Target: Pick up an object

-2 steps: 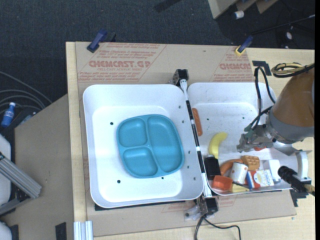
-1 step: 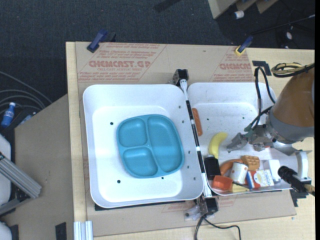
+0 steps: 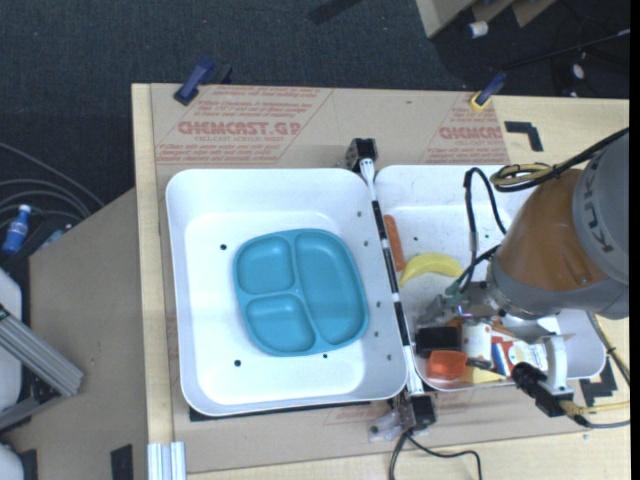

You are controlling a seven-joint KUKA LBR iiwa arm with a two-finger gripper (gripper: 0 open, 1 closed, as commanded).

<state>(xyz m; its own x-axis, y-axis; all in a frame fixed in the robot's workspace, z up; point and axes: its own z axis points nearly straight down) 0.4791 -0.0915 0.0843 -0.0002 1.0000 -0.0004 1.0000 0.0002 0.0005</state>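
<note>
The grey arm's two-finger gripper [image 3: 447,350] sits low in the near left corner of the right white bin [image 3: 430,190], over a small orange object [image 3: 447,366]; whether it grasps anything, I cannot tell. A yellow banana-shaped toy [image 3: 432,266] lies nearby.

One fixed camera above the bench [image 3: 300,118] looks down aslant on both bins [image 3: 190,268]

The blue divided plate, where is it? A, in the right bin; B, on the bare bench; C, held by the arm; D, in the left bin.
D: the blue divided plate lies flat inside the left bin, apart from the arm.
</note>
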